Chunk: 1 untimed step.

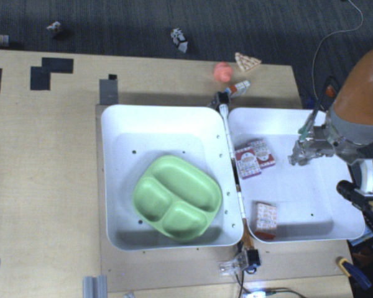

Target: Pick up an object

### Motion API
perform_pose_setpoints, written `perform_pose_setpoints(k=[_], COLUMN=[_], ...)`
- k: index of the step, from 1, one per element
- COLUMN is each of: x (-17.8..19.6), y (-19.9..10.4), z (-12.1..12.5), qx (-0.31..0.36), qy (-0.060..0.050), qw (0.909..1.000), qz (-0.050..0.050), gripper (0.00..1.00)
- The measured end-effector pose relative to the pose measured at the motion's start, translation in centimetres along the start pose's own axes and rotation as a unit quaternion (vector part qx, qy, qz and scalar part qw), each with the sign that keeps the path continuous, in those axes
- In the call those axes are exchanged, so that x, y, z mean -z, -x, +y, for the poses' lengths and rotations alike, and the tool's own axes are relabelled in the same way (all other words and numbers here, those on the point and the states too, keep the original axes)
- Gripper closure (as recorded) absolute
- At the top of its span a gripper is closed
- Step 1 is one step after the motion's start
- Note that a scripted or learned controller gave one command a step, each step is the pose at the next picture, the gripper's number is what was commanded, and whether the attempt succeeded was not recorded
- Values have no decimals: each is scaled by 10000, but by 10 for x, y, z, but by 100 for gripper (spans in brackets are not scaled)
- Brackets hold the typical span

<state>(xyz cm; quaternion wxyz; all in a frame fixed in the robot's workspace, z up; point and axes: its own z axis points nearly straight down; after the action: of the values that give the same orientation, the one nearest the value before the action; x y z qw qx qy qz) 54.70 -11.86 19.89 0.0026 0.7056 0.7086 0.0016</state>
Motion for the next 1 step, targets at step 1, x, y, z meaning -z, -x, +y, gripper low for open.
perform_pose_setpoints(k=[1], x=[-1], y=[0], z=[-1], qx=[1], qy=[-11], qw=[10000], qz=[4], gripper=[0])
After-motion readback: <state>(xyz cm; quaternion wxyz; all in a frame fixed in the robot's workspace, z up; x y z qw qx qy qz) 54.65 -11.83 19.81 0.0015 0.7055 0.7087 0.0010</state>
